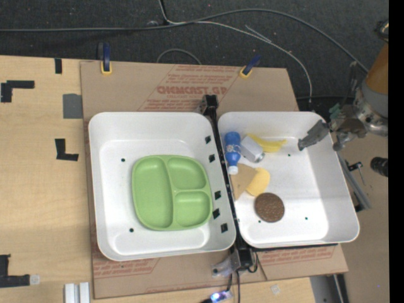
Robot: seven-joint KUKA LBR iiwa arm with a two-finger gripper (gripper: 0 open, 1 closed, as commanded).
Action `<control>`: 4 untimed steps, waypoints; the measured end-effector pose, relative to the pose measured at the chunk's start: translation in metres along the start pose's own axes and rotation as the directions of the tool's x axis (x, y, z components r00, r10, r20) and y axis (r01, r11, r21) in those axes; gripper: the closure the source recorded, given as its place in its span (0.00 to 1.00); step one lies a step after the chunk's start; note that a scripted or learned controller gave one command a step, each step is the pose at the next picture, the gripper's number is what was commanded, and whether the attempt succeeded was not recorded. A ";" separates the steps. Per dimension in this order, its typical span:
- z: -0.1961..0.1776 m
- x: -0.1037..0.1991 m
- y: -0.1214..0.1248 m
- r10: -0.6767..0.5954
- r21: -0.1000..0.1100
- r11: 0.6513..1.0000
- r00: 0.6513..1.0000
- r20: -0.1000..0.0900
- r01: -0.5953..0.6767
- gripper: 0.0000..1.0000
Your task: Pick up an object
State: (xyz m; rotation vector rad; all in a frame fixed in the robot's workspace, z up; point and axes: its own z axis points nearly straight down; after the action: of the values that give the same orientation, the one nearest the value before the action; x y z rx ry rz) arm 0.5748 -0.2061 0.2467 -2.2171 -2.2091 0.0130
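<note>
Camera view, looking down at a slant: the gripper [323, 137] hangs at the right rim of the right bin [328, 188], its two dark fingers splayed apart with nothing between them, one finger [311, 135] pointing left over the bin floor and the other sitting just beside the rim. Behind it the grey wrist and a patch of the orange band [382, 74] run off to the right.

Two white bins sit side by side on one sheet of brown cardboard [183, 87]. Five loose things cluster along the left half of the right bin, well apart from the fingers: one yellow banana-like piece [270, 145], touching one small grey cylinder [252, 149]; one blue-and-white bottle [232, 150] against the left wall; one pale yellow block [258, 182] below them; one brown round disc [269, 207] nearest the front.

One thing lies in the left bin [107, 137]: a green divided plate [170, 191] with three compartments, flat at its middle
</note>
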 end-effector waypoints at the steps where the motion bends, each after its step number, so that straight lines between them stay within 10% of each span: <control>1: -0.008 0.001 0.002 -0.004 -0.013 1.000 1.000 0.003 0.005 0.00; 4: 0.155 0.015 -0.011 -0.005 -0.011 1.000 1.000 0.002 0.005 0.00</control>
State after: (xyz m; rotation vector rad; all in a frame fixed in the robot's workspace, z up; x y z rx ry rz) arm 0.5621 -0.1908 0.0916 -2.2182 -2.2208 0.0039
